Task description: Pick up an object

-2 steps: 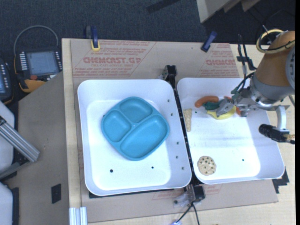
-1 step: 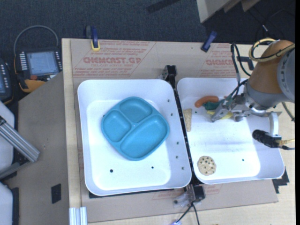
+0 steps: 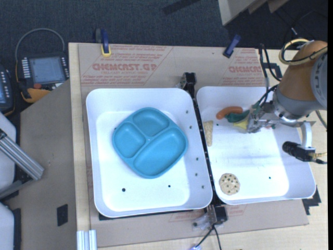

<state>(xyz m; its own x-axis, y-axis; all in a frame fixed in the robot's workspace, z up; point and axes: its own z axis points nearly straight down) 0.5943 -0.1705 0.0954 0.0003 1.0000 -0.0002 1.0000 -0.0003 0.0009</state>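
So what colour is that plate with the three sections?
The plate is light blue, seen clearly in the camera view.

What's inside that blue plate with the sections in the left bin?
Nothing that I can see: the blue plate shows three bare sections. It lies alone in the left bin. Whatever is beneath the plate is covered.

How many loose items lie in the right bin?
4: orange carrot-shaped piece and yellow-green piece by the gripper, pale strip at left wall, round cookie near front. Others may be hidden.
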